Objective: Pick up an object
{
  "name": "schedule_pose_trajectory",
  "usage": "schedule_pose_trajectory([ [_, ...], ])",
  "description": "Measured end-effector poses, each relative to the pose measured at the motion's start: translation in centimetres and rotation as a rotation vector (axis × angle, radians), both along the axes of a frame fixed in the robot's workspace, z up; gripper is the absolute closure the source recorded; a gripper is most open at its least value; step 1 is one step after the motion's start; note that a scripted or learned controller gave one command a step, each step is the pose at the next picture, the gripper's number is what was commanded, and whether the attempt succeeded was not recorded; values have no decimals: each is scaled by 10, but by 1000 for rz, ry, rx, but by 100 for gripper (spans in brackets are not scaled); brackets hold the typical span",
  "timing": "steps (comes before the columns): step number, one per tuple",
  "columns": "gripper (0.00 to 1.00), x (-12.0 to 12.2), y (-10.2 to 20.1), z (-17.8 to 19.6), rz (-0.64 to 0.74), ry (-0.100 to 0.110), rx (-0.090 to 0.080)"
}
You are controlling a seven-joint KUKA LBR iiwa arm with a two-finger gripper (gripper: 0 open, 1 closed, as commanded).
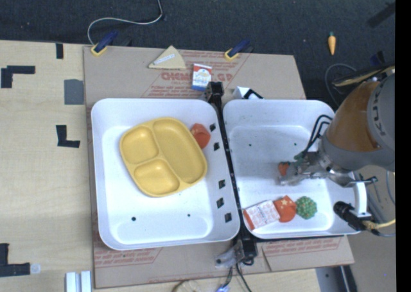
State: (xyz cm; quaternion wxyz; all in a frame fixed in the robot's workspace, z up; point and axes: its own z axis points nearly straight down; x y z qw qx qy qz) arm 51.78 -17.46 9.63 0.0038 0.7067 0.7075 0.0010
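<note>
**Operator:** Camera view. Report the gripper and the risk.

**Technician:** The gripper is low in the right bin, at about 3 o'clock from bin centre. A small orange-red piece sits at its tip. Whether the fingers are spread or closed on it cannot be determined; the wrist blocks them.

**Operator:** Failure modes?

**Technician:** If the fingers only touch that piece, a lift would probably leave it behind. The red object, green object and white packet lie close together at 5 o'clock; a sideways move could scatter them.

**Operator:** Obscured items?

**Technician:** In the left bin, the yellow divided plate partly covers a red object at its 2 o'clock.
</note>
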Motion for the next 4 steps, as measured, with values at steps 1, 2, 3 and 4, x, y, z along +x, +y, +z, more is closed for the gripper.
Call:
schedule_pose_trajectory([
  [1, 0, 0, 0, 0, 0, 0, 0],
  [2, 0, 42, 37, -10, 1, 3, 2],
  [3, 100, 42, 37, 0, 1, 1, 0],
  [4, 100, 104, 105, 89, 2, 4, 4],
])
